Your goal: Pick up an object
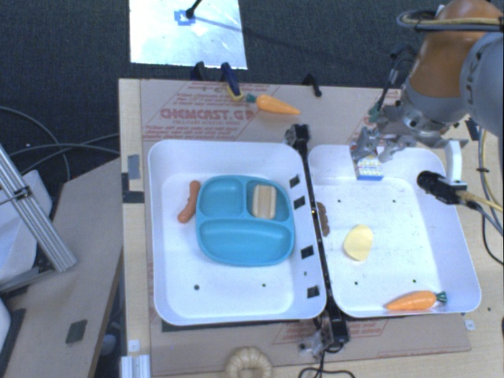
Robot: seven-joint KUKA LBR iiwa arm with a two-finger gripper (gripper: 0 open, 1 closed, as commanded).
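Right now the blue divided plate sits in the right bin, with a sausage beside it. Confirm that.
Not quite. The camera view shows the blue divided plate in the left bin, not the right bin. The sausage does lie beside it, on the plate's left, and looks just apart from its rim.

The bench [134, 211] bears 2 white bins [228, 290] side by side, a carrot [272, 104] behind them.

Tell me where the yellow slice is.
The yellow slice lies in the right bin, left of centre, near the divider, above-left of the carrot.
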